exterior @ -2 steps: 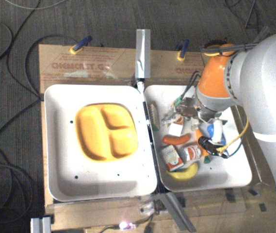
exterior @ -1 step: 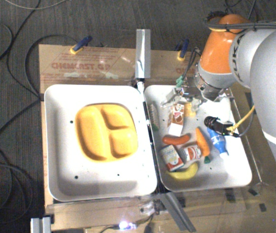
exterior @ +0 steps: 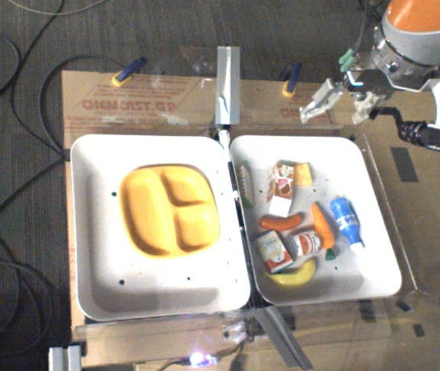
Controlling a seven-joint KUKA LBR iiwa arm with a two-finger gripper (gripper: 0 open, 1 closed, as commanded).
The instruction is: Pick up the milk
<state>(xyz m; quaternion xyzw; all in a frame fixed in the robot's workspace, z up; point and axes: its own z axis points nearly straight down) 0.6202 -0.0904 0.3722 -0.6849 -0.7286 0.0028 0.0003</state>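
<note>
The milk [exterior: 281,188] is a small red-and-white carton lying in the upper middle of the right white bin [exterior: 374,207]. A piece of yellow-orange toy food touches its right side and a sausage lies just below it. My gripper [exterior: 335,111] hangs above the bench beyond the right bin's far rim, up and to the right of the milk. It is open, with nothing between its pale fingers [exterior: 315,108].
The right bin also holds a sausage [exterior: 281,222], a carrot [exterior: 324,226], a blue bottle [exterior: 345,221], a red can [exterior: 306,243], a second small carton [exterior: 273,251] and a banana [exterior: 293,275]. The left bin [exterior: 96,207] holds a yellow divided tray [exterior: 171,209].
</note>
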